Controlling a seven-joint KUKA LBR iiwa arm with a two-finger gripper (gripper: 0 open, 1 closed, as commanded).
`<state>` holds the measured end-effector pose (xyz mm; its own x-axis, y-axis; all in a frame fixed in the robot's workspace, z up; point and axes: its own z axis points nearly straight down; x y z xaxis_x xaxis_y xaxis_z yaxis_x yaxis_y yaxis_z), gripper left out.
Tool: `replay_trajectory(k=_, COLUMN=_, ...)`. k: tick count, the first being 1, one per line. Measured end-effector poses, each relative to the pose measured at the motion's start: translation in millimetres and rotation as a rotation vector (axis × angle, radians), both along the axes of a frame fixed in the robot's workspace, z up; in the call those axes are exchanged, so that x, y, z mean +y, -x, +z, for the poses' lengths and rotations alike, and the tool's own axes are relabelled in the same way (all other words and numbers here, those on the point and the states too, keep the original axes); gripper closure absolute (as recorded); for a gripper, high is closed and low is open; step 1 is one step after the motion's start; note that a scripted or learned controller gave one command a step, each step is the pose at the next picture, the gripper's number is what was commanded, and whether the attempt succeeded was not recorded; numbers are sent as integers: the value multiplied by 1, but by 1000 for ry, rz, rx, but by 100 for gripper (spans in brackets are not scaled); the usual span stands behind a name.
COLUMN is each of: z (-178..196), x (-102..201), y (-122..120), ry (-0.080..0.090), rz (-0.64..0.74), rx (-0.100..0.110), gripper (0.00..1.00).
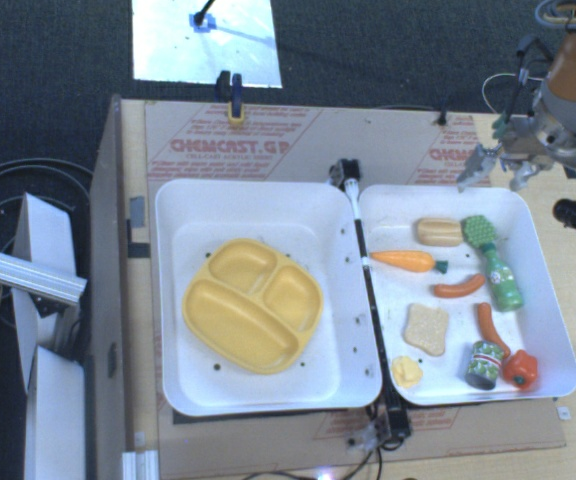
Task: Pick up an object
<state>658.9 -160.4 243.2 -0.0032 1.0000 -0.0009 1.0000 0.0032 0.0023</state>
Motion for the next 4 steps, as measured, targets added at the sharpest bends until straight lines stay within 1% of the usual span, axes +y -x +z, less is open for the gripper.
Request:
replay_trajectory(k=1, z=-95, x=14, y=25, ry=-1, rz=-3, rx=3, gripper=0)
replay_trajectory(k=2, z=-159, x=42, y=53, ry=-1, rz=-1, rx=2, gripper=0)
replay_trajectory(k=3, z=-82, x=6, y=-9, ry=1, rz=1, rx=-5, gripper=0)
replay_trajectory(k=4, z=-159, x=13, y=17, ry=-1, rz=-2, rx=2, gripper=0)
